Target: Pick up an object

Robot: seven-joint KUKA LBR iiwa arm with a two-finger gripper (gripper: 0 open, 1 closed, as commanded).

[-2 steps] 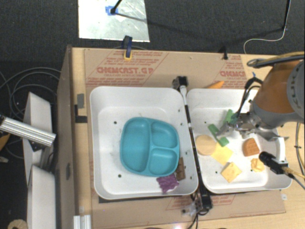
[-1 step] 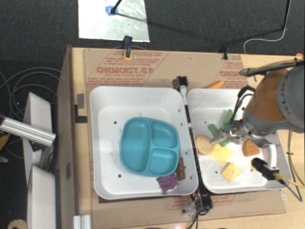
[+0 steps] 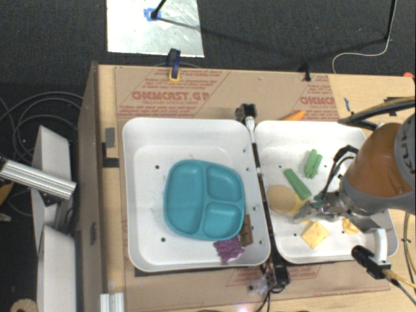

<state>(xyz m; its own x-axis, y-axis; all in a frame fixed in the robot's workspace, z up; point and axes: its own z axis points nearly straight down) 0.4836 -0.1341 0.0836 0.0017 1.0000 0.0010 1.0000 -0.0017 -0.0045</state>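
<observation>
Where the arm [image 3: 383, 174] comes in from three o'clock over the right bin [image 3: 279, 142], its gripper [image 3: 312, 210] sits low near the middle of that bin, pointing toward nine o'clock; whether its tips are apart or together cannot be told from this slant, and nothing can be seen caught between them. Just at nine o'clock of the gripper lies a tan round piece [image 3: 281, 198], close enough that touch cannot be ruled in or out. A long green stick [image 3: 296, 183] lies slantwise at eleven o'clock of the gripper, its lower end near the tan piece, and a shorter green block [image 3: 312, 163] lies at twelve o'clock, apart from the stick. A yellow wedge [image 3: 315, 234] rests on the bin floor at six o'clock of the gripper, and a smaller yellow bit [image 3: 350, 225] shows at four o'clock, partly hidden by the wrist. In the left bin [image 3: 143, 148] a teal divided plate [image 3: 203, 199] lies about centre, with a purple crumpled thing [image 3: 228, 248] at its five o'clock by the bin's near wall, and a small brown piece [image 3: 246, 230] just beside the plate's edge at four o'clock.
</observation>
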